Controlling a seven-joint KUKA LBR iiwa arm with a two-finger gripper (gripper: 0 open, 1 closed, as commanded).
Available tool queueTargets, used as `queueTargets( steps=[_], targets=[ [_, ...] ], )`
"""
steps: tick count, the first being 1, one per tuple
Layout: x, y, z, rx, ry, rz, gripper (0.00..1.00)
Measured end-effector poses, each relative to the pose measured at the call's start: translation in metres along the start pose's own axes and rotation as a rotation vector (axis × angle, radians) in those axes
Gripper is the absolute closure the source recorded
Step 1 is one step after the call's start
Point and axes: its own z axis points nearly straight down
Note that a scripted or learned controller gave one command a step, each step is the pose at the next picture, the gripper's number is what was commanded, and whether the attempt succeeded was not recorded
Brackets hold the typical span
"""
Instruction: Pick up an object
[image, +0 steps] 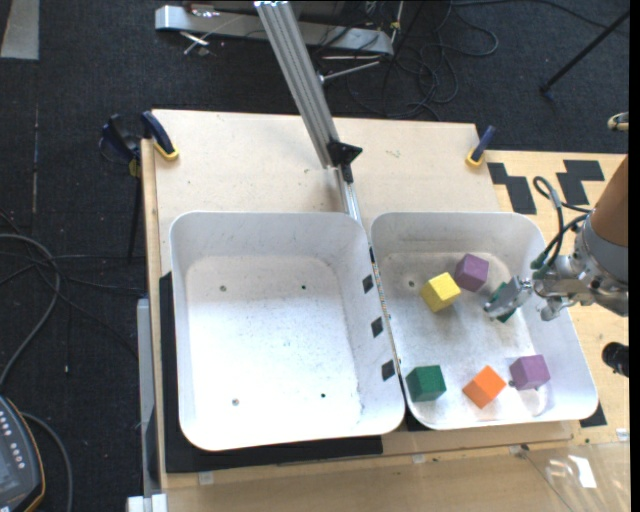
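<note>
the fingers (503, 301) hang over the right bin (560, 300); i cannot tell whether they are wide or narrow. nearest cubes: purple cube (472, 270) and yellow cube (440, 291), just beside. descending between them risks nudging both and closing on nothing.

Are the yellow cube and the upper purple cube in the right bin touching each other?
Apart. The camera view shows a strip of white bin floor between the yellow cube and the upper purple cube.
</note>
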Motion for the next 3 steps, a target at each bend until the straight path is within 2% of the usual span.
queueTargets(
  steps=[1,2,3],
  targets=[
    [0.001,0.046,0.133,-0.001,-0.002,-0.003,0.00],
    [0.040,0.134,0.131,0.003,0.000,-0.004,0.00],
    [0.038,0.133,0.121,0.003,-0.001,-0.004,1.00]
  ],
)
